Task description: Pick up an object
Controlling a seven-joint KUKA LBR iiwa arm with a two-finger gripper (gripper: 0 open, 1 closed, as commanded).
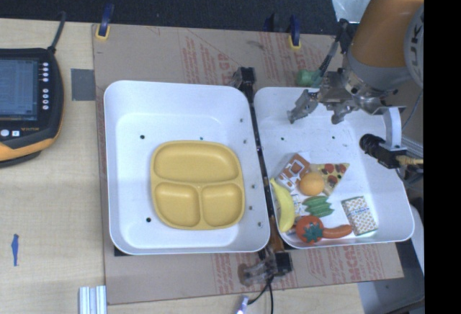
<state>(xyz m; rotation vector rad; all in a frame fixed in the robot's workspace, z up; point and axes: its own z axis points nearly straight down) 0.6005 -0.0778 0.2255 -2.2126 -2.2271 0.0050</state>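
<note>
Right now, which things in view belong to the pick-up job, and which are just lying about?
Job: pincer, open; right bin holding banana, orange, tomato, small packet.

Lying about: yellow divided tray in left bin; control pendant; blue clamps.

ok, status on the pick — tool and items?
Tool open, holding nothing, over the far end of the right bin. Toy food pile lies at the near end, untouched. Yellow tray in left bin. Nothing in the way.

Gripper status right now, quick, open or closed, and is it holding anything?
Gripper: open, fingers spread, nothing between them; it hangs over the bare far end of the right bin, apart from the toy food piled at the near end.
</note>
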